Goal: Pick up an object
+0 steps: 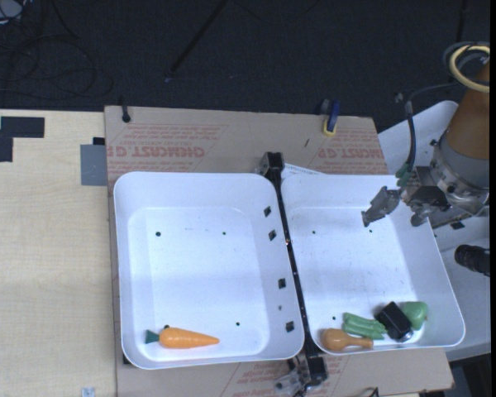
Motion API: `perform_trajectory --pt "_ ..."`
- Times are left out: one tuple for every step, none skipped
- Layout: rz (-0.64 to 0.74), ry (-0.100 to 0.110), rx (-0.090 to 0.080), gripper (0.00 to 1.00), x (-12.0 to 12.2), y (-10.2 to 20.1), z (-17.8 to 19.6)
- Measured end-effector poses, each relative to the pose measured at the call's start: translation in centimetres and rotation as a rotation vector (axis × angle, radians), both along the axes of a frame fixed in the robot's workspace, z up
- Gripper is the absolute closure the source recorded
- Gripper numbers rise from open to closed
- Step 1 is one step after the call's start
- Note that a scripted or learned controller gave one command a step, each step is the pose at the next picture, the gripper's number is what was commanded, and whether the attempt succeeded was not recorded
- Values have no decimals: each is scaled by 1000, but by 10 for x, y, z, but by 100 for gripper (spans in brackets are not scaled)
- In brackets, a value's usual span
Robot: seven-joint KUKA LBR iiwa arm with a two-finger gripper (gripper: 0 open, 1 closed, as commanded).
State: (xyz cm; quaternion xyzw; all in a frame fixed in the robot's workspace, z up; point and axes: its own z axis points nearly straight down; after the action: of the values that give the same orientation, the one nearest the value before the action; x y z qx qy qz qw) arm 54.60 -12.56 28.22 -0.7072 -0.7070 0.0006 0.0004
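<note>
A carrot point(186, 337) lies at the near edge of the left bin point(132, 222), tip pointing right. In the right bin's point(355, 246) near right corner sit a tan gourd point(344, 341), a green pod point(364, 326), a black block point(394, 319) and a green piece point(415, 311), bunched together. The gripper point(401, 209) hangs over that bin's far right side, its fingers spread apart with nothing between them.

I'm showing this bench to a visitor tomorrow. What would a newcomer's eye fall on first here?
Probably the orange carrot, lying alone in the left bin near its front wall. Next, the small huddle in the right bin's front corner: a green vegetable, a black object and a tan gourd-like piece. The arm's hand hangs over that bin's far right side.
</note>
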Motion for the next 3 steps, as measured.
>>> perform_trajectory --pt "4 -17 -2 0 15 35 224" --pt "5 2 1 0 101 94 113" --pt "-5 -8 -3 0 72 32 214"
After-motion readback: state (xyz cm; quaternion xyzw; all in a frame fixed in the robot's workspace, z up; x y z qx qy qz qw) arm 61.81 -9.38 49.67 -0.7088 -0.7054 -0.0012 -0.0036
